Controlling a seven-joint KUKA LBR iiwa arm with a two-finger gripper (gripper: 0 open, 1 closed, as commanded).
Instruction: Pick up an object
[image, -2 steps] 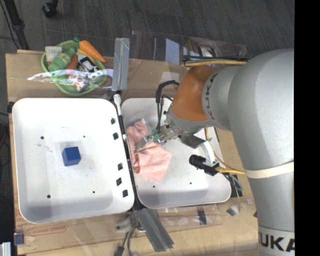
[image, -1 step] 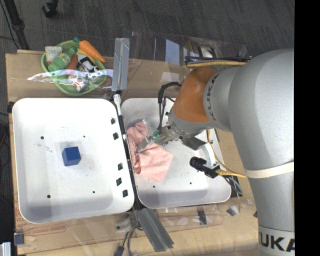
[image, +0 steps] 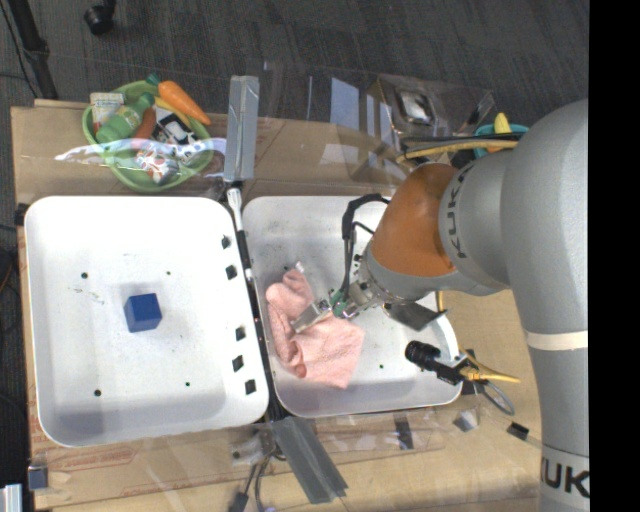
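Pink cloth lies crumpled in the right bin; the gripper is lowered onto its top, its fingers apparently spread to straddle a fold.

A KUKA iiwa arm with smooth, rounded grey casings, a pale ring at one joint and a glossy orange band above the wrist; dark "KUKA" lettering runs along the grey shell beside the band and again on the lower link, a thin black cable loops off the wrist, and the slim metal gripper carries a small green part
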